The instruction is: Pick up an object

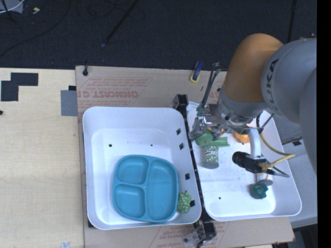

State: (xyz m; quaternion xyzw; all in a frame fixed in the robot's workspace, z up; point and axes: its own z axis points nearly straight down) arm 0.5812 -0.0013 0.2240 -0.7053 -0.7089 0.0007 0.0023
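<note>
My gripper hangs low over the upper left part of the right bin, close to the wall between the two bins. A green object lies right at the gripper's lower edge, and I cannot tell whether it is held. Just in front of it stands a small clear jar with a green speckled filling. An orange object peeks out from under the wrist. A teal lump lies near the right bin's front right.
The left bin holds a blue divided plate, with a bunch of green grapes beside it in the front right corner. The grey arm and its orange band cover the right bin's back.
</note>
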